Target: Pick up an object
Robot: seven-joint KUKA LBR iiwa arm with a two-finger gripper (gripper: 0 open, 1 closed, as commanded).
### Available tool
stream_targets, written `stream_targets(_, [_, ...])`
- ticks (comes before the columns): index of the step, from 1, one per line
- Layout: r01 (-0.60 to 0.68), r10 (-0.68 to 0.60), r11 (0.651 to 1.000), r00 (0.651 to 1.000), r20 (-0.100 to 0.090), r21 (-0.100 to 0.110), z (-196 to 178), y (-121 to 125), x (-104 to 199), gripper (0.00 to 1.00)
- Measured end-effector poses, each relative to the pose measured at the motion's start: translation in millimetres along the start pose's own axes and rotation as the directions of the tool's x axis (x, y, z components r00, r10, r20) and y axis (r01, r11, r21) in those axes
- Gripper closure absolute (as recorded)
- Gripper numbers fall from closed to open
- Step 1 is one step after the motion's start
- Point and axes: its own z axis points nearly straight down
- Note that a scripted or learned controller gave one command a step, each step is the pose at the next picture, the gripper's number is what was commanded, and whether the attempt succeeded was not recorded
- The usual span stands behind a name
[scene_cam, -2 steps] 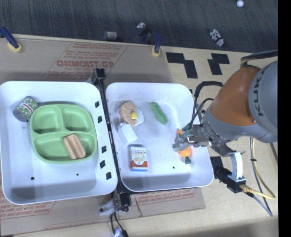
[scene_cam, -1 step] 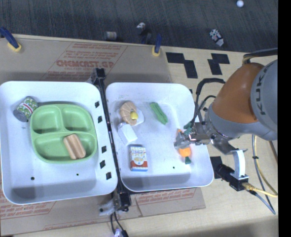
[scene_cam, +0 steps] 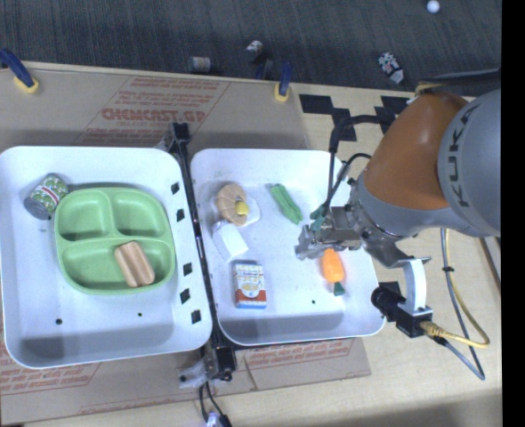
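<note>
My gripper (scene_cam: 317, 241) hangs low over the right side of the right bin (scene_cam: 271, 332). Just below and to its right lies an orange carrot (scene_cam: 333, 266) with a green top, touching or very near the gripper's tip. A green bean pod (scene_cam: 286, 201) lies to the gripper's upper left. Further left are a tan bun with a yellow bit (scene_cam: 231, 202), a white block (scene_cam: 231, 239) and a small printed box (scene_cam: 250, 285). The arm's grey and orange wrist (scene_cam: 414, 163) covers the bin's right rim.
The left bin (scene_cam: 31, 327) holds a green divided plate (scene_cam: 93, 261) with a hot dog (scene_cam: 133, 264) in one compartment, and a small can (scene_cam: 46, 194) at its top left corner. A black cable and bracket (scene_cam: 405, 310) hang off the arm near the right bin's lower right corner.
</note>
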Motion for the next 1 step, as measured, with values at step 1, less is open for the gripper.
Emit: stream_targets(1, [-0.002, 0.002, 1.000, 1.000, 0.001, -0.001, -2.8, -0.7, -26.0, 1.00])
